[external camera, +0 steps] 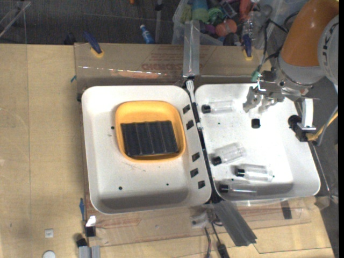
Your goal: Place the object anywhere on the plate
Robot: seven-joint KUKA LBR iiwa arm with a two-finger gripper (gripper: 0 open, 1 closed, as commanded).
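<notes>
Hand (257,102) above the right bin's (301,165) far end.
Its fingers look spread, pinching nothing, though blurry; clear vials (228,153) lie below it, the orange plate (148,110) in the left bin (102,187).

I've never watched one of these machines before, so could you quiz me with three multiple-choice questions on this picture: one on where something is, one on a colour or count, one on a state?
1. Where does the orange plastic plate sit?
A. left white bin
B. right white bin
C. bare bench

2. What colour is the ribbed rectangular block?
A. white
B. black
C. green

3. How do the clear plastic vials with black caps rest?
A. upright
B. stacked on the plate
C. on their sides

Answers:
1 A, it fills the left white bin.
2 B, it looks black against the orange plate.
3 C, they lie flat in the right white bin.
</notes>
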